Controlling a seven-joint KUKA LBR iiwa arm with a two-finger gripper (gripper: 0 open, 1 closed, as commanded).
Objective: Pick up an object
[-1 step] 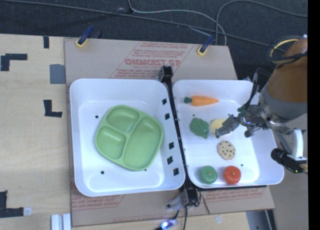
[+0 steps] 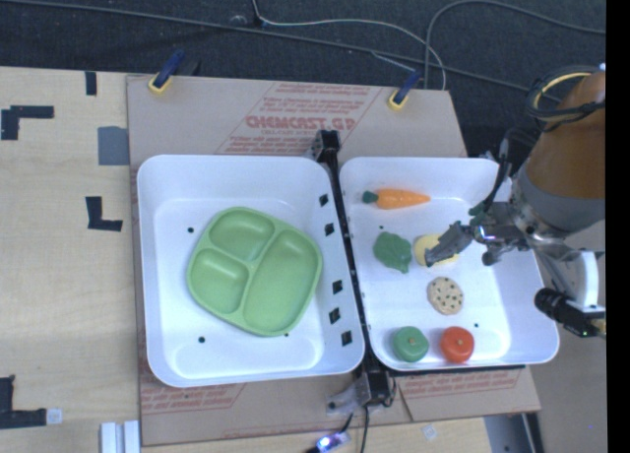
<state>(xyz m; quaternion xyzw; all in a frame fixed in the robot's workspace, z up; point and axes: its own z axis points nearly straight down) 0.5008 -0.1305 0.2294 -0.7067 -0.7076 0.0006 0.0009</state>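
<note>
Right under my two-finger gripper [image 2: 445, 247] in the right white bin [image 2: 492, 177] sits a small pale yellow toy piece [image 2: 427, 247], and that's what I'd go for. From up here I honestly can't tell whether my tool is spread or closed, it's a dark blur at the tip and nothing visibly sits in it. Just past the yellow piece, on its far side from me, is a dark green broccoli-looking toy [image 2: 393, 251], nearly touching it, so I'd come straight down and not sweep sideways or I'll shove both. A spotted tan cookie [image 2: 445, 294] lies near my tip toward the front, an orange plastic carrot [image 2: 396, 199] toward the back. The light green divided plate [image 2: 255, 270] is well off in the left bin [image 2: 157, 244], no worry.
</note>
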